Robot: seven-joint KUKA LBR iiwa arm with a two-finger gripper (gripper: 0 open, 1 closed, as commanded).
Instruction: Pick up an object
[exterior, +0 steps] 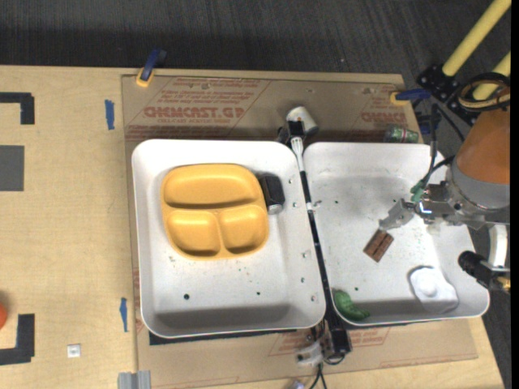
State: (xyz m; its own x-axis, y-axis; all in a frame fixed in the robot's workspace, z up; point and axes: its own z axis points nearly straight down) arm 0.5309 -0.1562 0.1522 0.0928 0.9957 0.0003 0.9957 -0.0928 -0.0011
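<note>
In the right bin point(357, 173) lies a small brown block point(378, 245), tilted, near the middle. A green object point(350, 304) rests at that bin's front left corner, and a white rounded object point(426, 282) sits at its front right. My gripper point(399, 215) hangs over the right bin, just above and to the right of the brown block and apart from it. The grey arm with its orange band point(491, 148) comes in from the right.
The left bin point(211, 298) holds a large yellow divided tray point(216, 209) with a small dark object point(272, 191) against its right side. A ridge between the two bins point(312, 233) separates them. Cables and a yellow pole point(478, 31) stand at the back right.
</note>
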